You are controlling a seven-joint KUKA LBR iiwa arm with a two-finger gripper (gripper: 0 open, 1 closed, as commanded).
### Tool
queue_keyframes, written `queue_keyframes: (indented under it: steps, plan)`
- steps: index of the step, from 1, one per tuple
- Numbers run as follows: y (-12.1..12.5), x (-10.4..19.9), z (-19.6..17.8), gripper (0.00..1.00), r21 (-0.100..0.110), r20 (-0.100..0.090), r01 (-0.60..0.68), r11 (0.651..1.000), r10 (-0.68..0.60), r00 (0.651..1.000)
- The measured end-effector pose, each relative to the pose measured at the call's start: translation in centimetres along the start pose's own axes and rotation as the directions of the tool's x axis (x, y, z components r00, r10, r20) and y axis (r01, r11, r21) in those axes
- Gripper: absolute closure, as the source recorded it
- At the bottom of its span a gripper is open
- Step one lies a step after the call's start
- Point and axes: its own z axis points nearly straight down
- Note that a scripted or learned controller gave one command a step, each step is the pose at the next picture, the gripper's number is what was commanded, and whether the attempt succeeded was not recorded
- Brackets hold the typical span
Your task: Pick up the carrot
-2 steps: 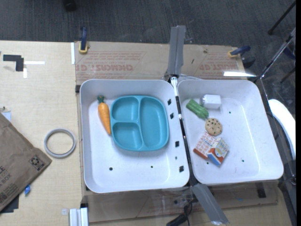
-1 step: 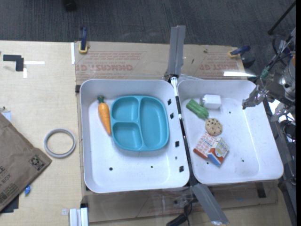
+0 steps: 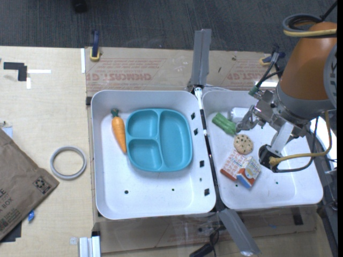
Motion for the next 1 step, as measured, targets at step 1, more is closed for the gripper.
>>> queue_keyframes:
  steps: [1]
  plan:
    - [-3.26, 0.07, 7.18, 0.00, 0.001, 0.000, -0.665, 0.747, 0.665, 0.747]
